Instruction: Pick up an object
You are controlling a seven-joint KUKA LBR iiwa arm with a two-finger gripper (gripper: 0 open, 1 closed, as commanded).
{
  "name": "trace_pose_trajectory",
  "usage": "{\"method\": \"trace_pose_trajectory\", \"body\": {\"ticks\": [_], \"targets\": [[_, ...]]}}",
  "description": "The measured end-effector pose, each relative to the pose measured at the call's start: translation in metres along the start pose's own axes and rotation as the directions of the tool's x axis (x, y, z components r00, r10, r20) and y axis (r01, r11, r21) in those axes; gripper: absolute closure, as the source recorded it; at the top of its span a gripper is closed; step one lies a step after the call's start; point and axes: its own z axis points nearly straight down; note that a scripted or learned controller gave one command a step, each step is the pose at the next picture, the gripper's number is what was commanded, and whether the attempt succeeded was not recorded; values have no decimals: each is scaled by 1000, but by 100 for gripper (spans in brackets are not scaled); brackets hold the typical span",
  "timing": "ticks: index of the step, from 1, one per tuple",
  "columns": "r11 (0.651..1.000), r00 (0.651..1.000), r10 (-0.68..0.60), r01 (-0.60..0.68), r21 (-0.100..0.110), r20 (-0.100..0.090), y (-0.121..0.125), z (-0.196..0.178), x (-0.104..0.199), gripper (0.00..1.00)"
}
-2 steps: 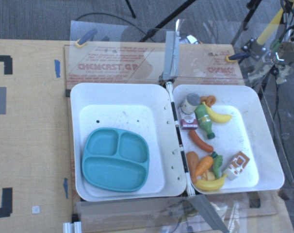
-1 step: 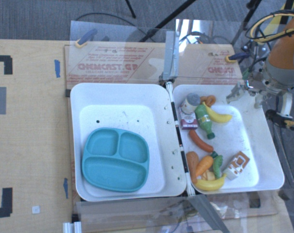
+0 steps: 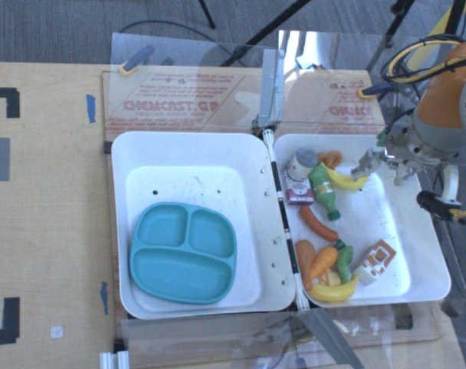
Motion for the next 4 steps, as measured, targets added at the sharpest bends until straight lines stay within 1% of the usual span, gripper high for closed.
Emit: {"method": "trace_pose_trajectory", "body": {"ticks": [1,2,3,4], "targets": [[996,996,-83,83,7,-14,35,28,9,0],[984,984,-177,177,3,-2,15,33,71,0],[984,984,-176,176,-1,0,17,21,71,100],[984,984,-176,176,-1,0,17,21,71,0]]}}
